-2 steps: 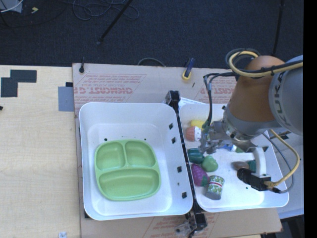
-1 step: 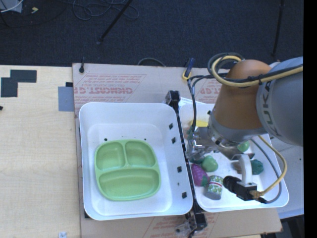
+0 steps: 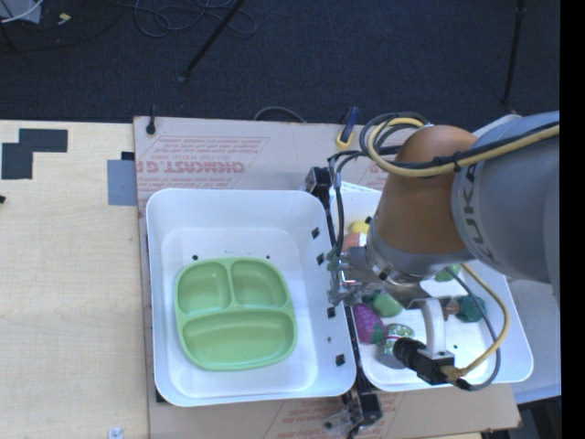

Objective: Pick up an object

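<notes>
Upside-down red print, not legible, on the cardboard sheet [image 3: 206, 158]; "KU" on the arm [image 3: 512, 199].

The two bins [image 3: 160, 236] are seen to be of smooth white plastic with a faint sheen, and the divided green tray [image 3: 236, 326] is of matt, smooth plastic. The tabletop [image 3: 64, 291] is shown as pale, matt wood, overlaid by a sheet of printed brown cardboard [image 3: 206, 158]. The arm's orange band [image 3: 425, 195] looks glossy.

Two white bins [image 3: 164, 245], one green divided plate [image 3: 236, 325], several small toys [image 3: 367, 322]
</notes>
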{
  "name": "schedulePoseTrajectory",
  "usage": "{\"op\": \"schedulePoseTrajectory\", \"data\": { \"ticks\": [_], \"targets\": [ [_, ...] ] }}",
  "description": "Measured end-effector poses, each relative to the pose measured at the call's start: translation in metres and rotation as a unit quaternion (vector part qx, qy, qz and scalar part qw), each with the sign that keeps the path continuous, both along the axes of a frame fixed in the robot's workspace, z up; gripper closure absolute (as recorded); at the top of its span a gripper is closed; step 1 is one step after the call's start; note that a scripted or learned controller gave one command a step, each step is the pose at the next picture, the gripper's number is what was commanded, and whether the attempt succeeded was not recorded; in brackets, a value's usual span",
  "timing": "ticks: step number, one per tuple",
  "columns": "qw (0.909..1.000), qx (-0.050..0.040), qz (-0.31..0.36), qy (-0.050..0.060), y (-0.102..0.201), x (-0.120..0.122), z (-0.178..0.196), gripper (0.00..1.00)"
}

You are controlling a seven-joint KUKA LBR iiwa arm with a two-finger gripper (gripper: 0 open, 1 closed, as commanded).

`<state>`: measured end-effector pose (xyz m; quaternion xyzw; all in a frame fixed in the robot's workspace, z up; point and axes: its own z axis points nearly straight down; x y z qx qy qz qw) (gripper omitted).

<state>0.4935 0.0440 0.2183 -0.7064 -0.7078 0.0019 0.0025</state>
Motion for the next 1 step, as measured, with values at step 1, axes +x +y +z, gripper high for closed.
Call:
{"op": "schedulePoseTrajectory", "data": {
  "ticks": [1],
  "targets": [
    [1.0000,-0.0001,0.000,-0.002,0.0049,-0.0015,0.0166,1.00]
  ]
}}
